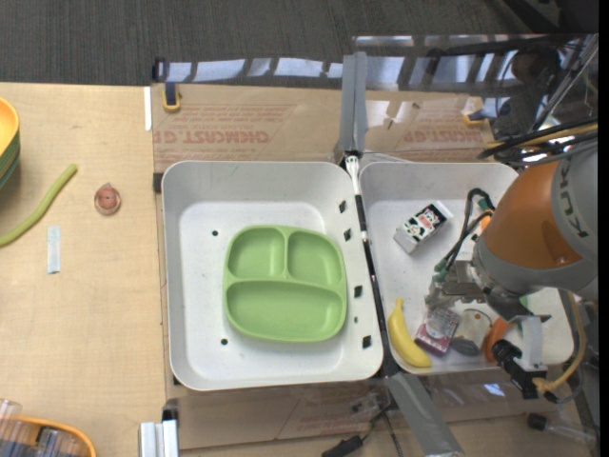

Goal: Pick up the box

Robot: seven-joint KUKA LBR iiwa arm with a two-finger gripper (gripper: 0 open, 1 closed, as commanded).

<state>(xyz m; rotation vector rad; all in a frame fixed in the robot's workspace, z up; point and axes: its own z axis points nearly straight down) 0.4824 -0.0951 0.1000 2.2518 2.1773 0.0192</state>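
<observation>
Box (422, 228) alone near right bin's back, end effector (445, 314) low beside banana (406, 338), finger state unclear

Grey arm (561, 246), orange band

The box (422, 227) is a small carton, mostly white, with black and green print on its upper face and a grey side showing. It lies flat on its broad side, turned at a slant. It sits apart from the pincer (443, 314), above it and slightly to its left in the camera view, with nothing touching it.
</observation>
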